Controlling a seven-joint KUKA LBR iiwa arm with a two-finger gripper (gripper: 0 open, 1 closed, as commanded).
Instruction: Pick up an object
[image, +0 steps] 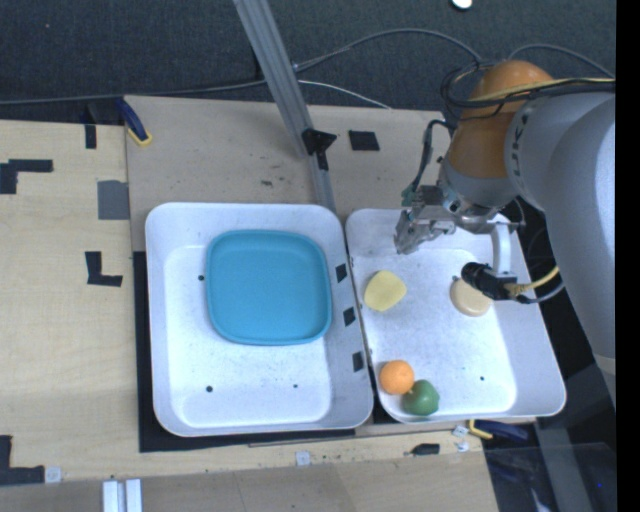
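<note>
1. Plywood bench (60, 300) under me carries two shallow white bins side by side; the left bin (170, 330) holds a square blue plate (268, 286), the right bin (500, 370) holds the loose pieces.
2. My gripper (412, 238) hangs over the far end of the right bin, with nothing between its fingers; how wide they stand I cannot tell from this slant.
3. Nearest to it is a pale yellow lump (385, 291), lying near the bin's left wall, just below the gripper. I judge it the easiest pick.
4. Handling: it looks light and possibly soft, like toy food; rounded, so it may roll or squirt out. I would close across its middle, gently.
5. Appearance: matte, pale yellow, blunt-cornered, no markings I can make out.
6. Others: a cream disc-like piece (468, 298) at the right, and an orange ball (397, 376) touching a green ball (421, 398) at the near edge.
</note>
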